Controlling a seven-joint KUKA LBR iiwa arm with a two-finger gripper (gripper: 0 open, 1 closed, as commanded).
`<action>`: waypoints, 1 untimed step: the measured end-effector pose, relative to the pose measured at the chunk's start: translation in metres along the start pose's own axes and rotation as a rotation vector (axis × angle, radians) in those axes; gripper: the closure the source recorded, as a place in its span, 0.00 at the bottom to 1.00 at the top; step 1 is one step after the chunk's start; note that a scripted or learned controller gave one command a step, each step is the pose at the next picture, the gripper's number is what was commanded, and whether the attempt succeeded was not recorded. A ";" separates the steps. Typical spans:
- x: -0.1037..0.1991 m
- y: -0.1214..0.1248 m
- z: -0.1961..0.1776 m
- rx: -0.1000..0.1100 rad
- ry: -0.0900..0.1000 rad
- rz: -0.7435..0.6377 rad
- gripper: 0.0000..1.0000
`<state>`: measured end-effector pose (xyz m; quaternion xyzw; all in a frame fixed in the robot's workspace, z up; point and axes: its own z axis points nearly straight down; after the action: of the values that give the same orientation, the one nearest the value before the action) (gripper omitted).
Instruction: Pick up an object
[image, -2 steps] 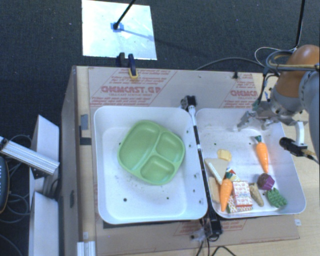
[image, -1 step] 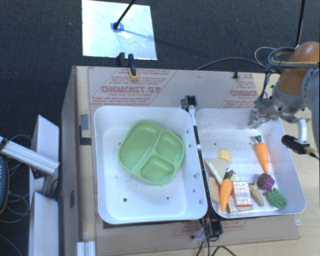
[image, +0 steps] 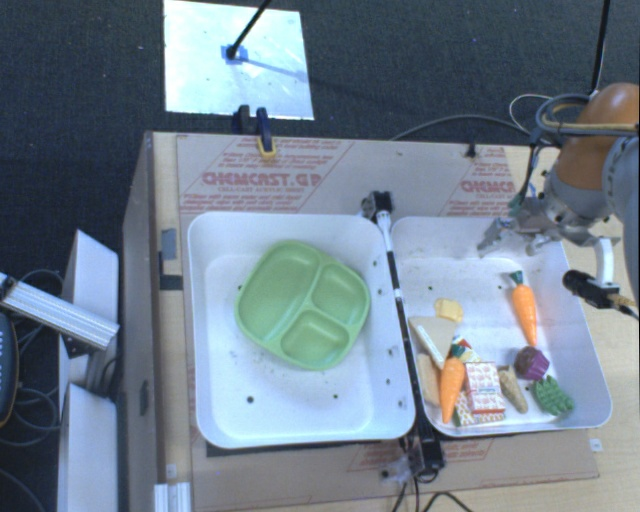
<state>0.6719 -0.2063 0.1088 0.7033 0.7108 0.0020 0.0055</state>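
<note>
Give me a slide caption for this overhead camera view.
Grey arm's tool above the right white bin of toy food; green divided plate in left bin.

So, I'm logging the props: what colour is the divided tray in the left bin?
Light green tray, plain, clearest in the camera view.

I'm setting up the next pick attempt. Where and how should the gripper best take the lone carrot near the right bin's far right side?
Probably the carrot at mid-body, from straight above, fingers closing across its width. It lies flat, long axis running toward the camera, apart from the other toys, so both flanks look free. The gripper is just beyond its leafy end.
</note>
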 end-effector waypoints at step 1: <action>-0.001 0.001 -0.012 -0.004 -0.003 -0.002 1.00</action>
<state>0.6731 -0.2068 0.1206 0.7025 0.7117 0.0027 0.0080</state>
